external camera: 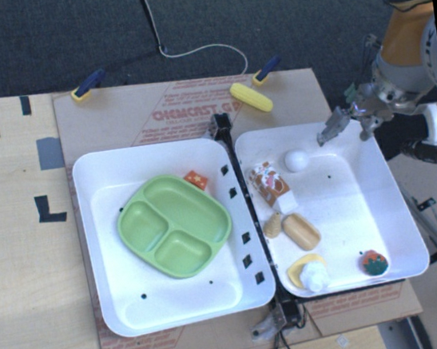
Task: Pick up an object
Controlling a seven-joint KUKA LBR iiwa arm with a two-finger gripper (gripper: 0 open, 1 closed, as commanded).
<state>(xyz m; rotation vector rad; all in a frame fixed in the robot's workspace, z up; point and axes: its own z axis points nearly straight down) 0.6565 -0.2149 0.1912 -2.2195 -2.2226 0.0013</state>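
The right bin (373,212) holds several small objects: a white ball (296,160) near the back, a brown and white packet (271,184), a tan bread-like piece (300,231) with a small tan lump (272,226) beside it, a yellow and white item (311,273) at the front, and a small red and green object (374,263) in the front right corner. My gripper (346,126) hangs over the bin's back right rim, open, with nothing between its fingers. It is to the right of the white ball and apart from it.
The left bin (120,304) holds a green divided plate (175,226) and a small orange block (196,180) behind it. A yellow object (251,98) lies on the cardboard behind the bins. Blue and yellow clamps (88,85) hold the cardboard's back edge.
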